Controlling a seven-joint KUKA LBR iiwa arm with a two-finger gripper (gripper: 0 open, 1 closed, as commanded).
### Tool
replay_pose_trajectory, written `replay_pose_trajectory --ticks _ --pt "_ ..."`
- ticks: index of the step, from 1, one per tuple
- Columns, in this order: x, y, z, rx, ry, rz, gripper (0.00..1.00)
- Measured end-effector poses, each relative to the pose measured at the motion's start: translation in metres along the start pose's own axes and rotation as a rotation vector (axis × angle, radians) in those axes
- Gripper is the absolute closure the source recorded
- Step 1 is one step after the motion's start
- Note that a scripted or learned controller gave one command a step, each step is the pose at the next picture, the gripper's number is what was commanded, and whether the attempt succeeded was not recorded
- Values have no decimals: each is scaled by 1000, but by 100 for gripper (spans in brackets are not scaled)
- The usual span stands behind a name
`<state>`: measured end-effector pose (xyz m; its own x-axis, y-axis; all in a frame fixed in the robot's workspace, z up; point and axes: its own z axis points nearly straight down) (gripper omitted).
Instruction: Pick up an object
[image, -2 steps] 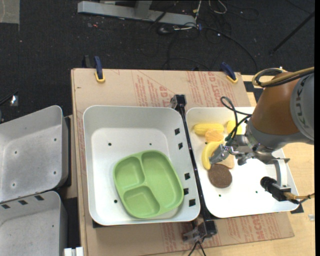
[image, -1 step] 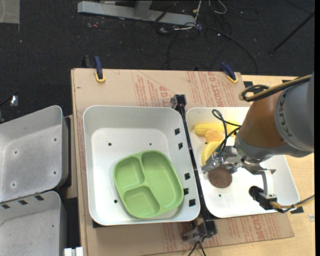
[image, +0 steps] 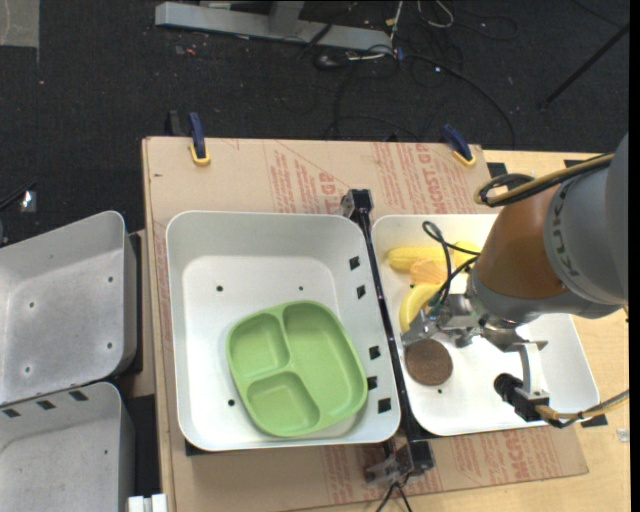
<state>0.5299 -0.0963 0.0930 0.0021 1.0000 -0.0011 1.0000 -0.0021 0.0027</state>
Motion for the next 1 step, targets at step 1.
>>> replay_pose_trajectory --ticks 1 --pt "1 -1 -9 3 1 1 100"
